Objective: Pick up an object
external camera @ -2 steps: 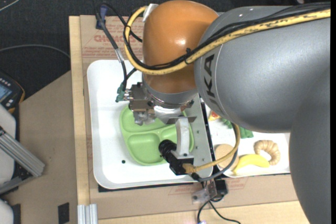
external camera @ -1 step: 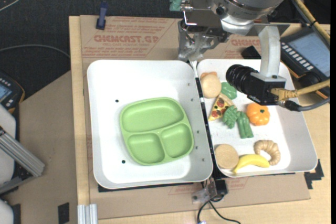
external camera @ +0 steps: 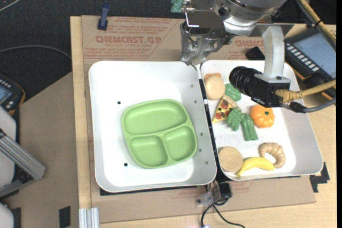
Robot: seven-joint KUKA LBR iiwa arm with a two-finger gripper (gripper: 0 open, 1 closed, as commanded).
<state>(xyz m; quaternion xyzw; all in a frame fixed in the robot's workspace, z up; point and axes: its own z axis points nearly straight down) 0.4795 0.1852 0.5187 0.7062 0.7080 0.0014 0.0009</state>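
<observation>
The gripper (external camera: pixel 193 57) hung by the bins' top edge holding nothing I could see, so it needed to go down to the toy food (external camera: pixel 243 125) in the right bin (external camera: pixel 304 141).

Even bright light, soft shadows

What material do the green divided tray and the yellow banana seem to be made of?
The green divided tray with three compartments looks like moulded plastic with a matt finish: one even colour, soft rounded edges, only dull highlights. The small yellow banana is probably a plastic toy: its colour is uniform and slightly shiny, though it is too small to be sure.
</observation>
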